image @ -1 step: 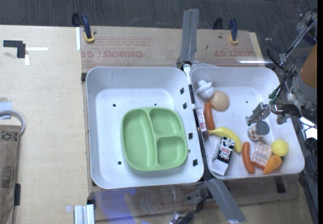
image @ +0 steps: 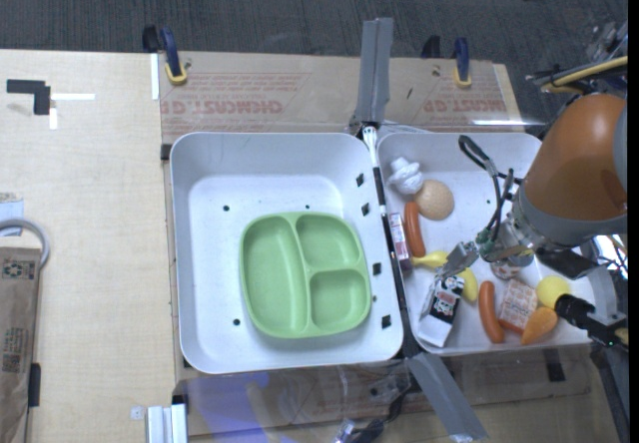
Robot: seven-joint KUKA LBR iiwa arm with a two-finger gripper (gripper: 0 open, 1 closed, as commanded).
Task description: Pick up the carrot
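— Carrot [image: 539,324]? Lying at the right bin's [image: 454,140] near right corner; touching a wrapped packet [image: 516,303], just beside a lemon [image: 552,289].

— Tool [image: 461,258]? Hanging left of it, over a small bottle [image: 440,304]; fingers apart, clamped on nothing.

— In between? A red sausage [image: 488,311]; farther back, an egg [image: 435,200].

— Left bin [image: 200,231]? Holding a green divided plate [image: 306,274].

Arm [image: 574,182]: rounded, bulky link at the frame's right edge.
Band: wide, glossy orange, above grey casing.
Wrist: grey collar with thin dark cables looped alongside.
Gripper [image: 461,258]: small, metallic, silver and dark parts.
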